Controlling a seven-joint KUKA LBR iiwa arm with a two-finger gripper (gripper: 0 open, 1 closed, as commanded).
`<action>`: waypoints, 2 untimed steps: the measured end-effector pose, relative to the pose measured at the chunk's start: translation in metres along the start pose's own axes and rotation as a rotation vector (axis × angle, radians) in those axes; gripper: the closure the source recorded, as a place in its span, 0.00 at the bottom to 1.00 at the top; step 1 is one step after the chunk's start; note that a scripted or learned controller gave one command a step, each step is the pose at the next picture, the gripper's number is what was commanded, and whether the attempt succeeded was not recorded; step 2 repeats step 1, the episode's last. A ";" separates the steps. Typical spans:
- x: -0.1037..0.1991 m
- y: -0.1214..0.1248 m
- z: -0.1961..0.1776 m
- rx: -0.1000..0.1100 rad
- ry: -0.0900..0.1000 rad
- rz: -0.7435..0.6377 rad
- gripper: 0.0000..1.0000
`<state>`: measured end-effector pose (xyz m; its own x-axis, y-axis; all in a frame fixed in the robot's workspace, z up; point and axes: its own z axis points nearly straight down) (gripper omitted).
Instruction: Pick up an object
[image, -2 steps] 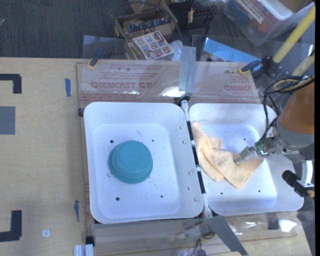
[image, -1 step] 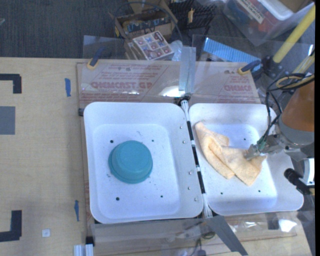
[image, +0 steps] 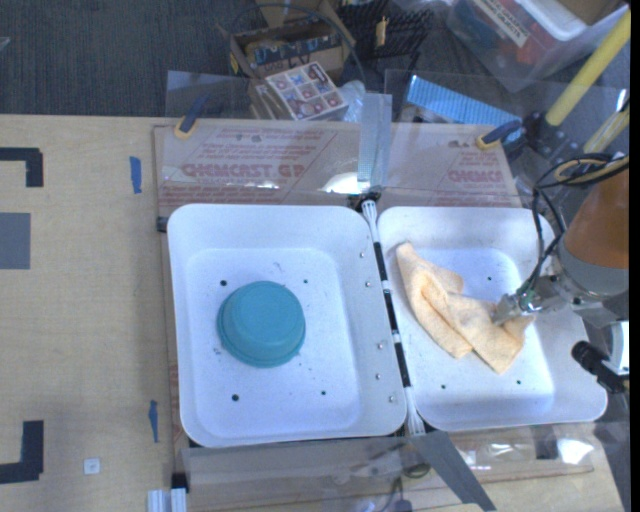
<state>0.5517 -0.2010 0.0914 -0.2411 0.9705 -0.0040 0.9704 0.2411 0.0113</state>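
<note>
Tool (image: 515, 306) is low in the right bin (image: 570, 395), tips on the yellow cloth's (image: 455, 308) near edge, prob. to pinch it; can't tell its state. Teal bowl (image: 262, 322) sits well beyond, in the left bin (image: 195, 250).

Two white bins (image: 200, 235) (image: 560, 395) sitting side by side. One teal bowl (image: 262, 322) lying in left bin. One yellow cloth (image: 450, 310) lying in right bin.
</note>
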 end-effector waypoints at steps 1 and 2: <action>0.049 0.057 -0.095 0.009 0.002 0.009 1.00; 0.049 0.057 -0.095 0.009 0.002 0.009 1.00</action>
